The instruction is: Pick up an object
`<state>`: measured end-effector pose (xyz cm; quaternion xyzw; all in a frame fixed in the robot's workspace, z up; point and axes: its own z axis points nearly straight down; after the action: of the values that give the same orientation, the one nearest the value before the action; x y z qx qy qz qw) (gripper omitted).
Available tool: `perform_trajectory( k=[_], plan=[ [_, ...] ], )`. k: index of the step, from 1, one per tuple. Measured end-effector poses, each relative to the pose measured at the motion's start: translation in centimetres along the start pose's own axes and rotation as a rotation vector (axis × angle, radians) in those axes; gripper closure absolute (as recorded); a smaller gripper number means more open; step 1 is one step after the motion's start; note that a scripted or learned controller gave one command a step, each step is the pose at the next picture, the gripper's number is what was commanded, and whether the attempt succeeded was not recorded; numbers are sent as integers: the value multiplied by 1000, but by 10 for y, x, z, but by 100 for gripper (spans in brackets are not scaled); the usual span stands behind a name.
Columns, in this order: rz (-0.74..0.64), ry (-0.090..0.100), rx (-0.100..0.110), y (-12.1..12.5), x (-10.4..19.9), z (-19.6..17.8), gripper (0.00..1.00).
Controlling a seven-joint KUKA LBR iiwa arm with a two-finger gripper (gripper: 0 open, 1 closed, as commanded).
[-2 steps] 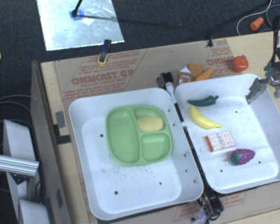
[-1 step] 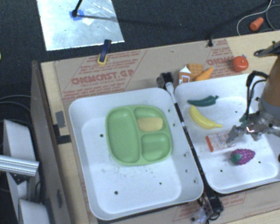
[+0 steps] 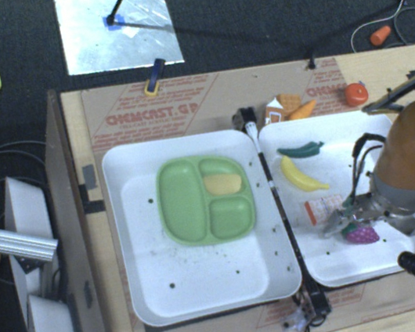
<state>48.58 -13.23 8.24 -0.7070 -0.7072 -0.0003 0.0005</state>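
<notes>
Two bins are sitting side by side on the bench. The left bin (image 3: 154, 290) is holding a divided tray (image 3: 204, 200) near its middle, with a food piece (image 3: 223, 184) lying in the tray's upper right compartment. In the right bin (image 3: 322, 272), a pepper (image 3: 301, 150) is lying toward the back, a banana (image 3: 302, 174) just in front of it, and a small card (image 3: 316, 208) nearer still. The gripper (image 3: 342, 219) is hovering beside the card, with a berry-like toy (image 3: 361, 234) lying just right of it.

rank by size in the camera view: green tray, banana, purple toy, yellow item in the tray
1. green tray
2. banana and yellow item: they look about alike, so no ranking between them
3. purple toy, partly under the gripper
</notes>
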Motion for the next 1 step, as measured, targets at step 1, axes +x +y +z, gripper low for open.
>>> perform_trajectory(
  k=[1],
  plan=[
    [-1, 0, -4, 2, -1, -13, 100]
  ],
)
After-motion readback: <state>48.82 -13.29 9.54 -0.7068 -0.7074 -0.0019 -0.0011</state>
